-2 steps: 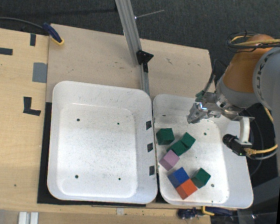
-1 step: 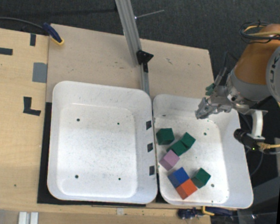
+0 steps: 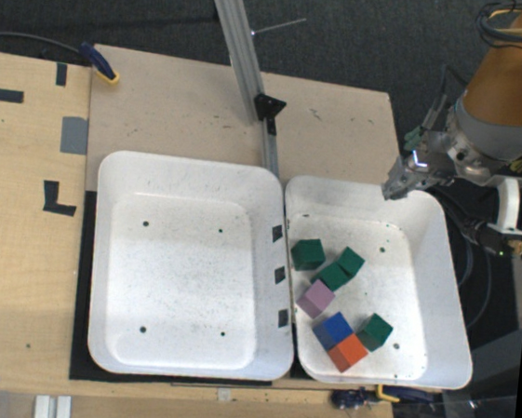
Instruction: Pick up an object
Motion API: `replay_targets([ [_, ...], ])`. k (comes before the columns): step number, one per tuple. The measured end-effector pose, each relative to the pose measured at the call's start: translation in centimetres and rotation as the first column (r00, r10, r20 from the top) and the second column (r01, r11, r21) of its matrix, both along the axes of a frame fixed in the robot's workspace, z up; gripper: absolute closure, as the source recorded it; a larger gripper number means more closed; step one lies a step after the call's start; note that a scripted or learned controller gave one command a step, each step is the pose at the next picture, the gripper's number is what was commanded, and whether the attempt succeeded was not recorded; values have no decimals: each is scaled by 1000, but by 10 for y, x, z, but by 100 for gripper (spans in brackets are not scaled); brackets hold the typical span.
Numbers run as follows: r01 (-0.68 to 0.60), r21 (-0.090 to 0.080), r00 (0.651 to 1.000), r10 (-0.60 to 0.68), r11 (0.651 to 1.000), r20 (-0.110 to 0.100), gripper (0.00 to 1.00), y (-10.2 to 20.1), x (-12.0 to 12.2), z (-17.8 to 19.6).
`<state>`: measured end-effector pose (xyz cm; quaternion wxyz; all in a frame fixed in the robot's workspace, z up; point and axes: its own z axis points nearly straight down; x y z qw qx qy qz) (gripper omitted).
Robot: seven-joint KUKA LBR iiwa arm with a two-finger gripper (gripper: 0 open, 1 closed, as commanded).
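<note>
So here's what I'm looking at from the overhead cam. There are two shallow white plastic bins side by side on the tan wooden counter [image 3: 187, 120]. The left bin [image 3: 108, 233] has just a speckled floor with a few dark dots. The right bin [image 3: 438, 299] has all the goods: seven small cubes clustered toward its lower middle.

Count, as best I can tell:
- four dark green cubes: one [image 3: 308, 253] nearest the divider, two touching each other ( [image 3: 351, 260] and [image 3: 332, 277]), and one [image 3: 375, 331] down toward the near side
- one lilac cube [image 3: 316, 298], right under the green pair
- one blue cube [image 3: 331, 329]
- one orange-red cube [image 3: 349, 352], pressed against the blue one and just beside the lowest green

The grey arm with the orange band [image 3: 505, 81] comes in from the right, and the gripper [image 3: 396, 188] sits over the far rim of the right bin, well apart from the cube pile. The fingers are a dark blurry blob at this angle, so I honestly can't tell if they're open or closed. Nothing visible between them, and they aren't touching any cube.

A metal pole [image 3: 246, 56] slants across the back of the counter.
</note>
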<state>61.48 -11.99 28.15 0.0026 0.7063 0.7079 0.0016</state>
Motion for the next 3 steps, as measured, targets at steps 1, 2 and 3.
replay_targets([
  [1,-3,2,1000,3,1000,-6,100,51,-15,1],
  [2,-4,3,1000,4,1000,-9,100,110,-34,-6],
  [3,-4,2,1000,4,1000,-11,100,163,-48,-29],
])
